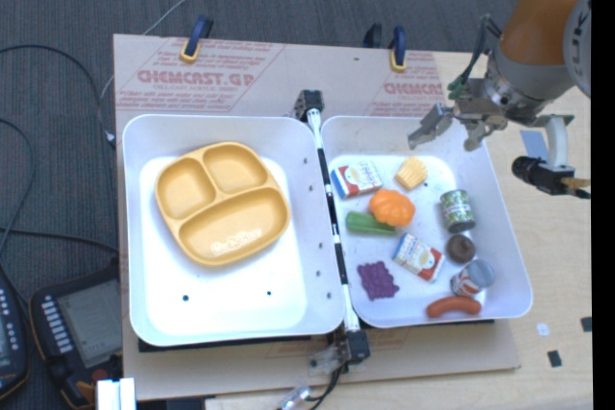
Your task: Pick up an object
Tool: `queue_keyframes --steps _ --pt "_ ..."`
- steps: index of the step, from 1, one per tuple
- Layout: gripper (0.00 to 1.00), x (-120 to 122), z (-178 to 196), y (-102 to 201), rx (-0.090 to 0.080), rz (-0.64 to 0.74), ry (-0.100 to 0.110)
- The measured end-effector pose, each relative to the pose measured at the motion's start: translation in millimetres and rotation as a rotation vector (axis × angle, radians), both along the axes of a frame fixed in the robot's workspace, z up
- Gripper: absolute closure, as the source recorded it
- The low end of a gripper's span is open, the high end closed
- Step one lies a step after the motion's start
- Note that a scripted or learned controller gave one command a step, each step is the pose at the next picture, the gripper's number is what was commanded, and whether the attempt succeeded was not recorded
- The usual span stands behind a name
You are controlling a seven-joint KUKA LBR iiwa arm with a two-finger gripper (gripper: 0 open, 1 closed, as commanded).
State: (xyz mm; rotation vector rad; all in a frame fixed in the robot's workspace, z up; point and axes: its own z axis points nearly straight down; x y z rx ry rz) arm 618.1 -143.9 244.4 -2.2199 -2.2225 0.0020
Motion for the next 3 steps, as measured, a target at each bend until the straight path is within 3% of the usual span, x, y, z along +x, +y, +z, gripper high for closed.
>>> queue_keyframes --steps 1,2,3 --pt "0.00 7.9 -143.4 10.5 -0.002 -0.001 -0.010" --pt "1.00 8.7 -133.4 12.2 0.002 0.000 -0.010" --pt "0.00 8.6 -133.6 12.3 0.003 0.000 -0.009"
